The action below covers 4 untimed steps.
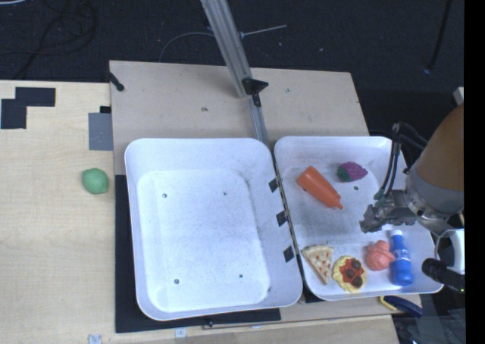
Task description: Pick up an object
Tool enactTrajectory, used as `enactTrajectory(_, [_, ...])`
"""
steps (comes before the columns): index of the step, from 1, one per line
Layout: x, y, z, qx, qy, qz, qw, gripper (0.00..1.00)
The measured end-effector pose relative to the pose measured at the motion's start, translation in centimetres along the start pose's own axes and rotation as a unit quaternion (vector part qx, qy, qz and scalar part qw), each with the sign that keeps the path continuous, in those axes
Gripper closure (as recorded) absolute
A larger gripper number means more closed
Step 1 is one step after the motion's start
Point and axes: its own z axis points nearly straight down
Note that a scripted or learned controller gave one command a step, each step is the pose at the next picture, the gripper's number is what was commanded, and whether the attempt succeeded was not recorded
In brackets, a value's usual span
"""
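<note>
- Hovering: gripper [373, 220] over right bin [333, 145], near pink toy [377, 254]; open or closed, cannot tell.
- Risk: descending between toy and bottle [400, 258], nudging both, grasping nothing.

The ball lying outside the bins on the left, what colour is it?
Green. The ball rests on the pale wooden bench top, seen plainly in the camera view.

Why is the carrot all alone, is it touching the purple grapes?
Apart. The camera view shows bare white bin floor between the carrot and the grapes; the grapes lie up and to the right of it.
</note>
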Motion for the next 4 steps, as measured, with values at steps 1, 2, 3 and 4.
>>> enactTrajectory(1, [-0.5, 0.9, -4.7, 0.0, 0.0, 0.0, 1.0, 1.0])
enactTrajectory(2, [-0.7, 0.8, -10.9, -0.001, 0.0, 0.0, 1.0, 1.0])
enactTrajectory(3, [4.0, 2.9, -11.1, 0.002, 0.0, -0.002, 1.0, 1.0])
enactTrajectory(4, [7.7, 4.7, -10.0, 0.002, 0.001, -0.001, 1.0, 1.0])
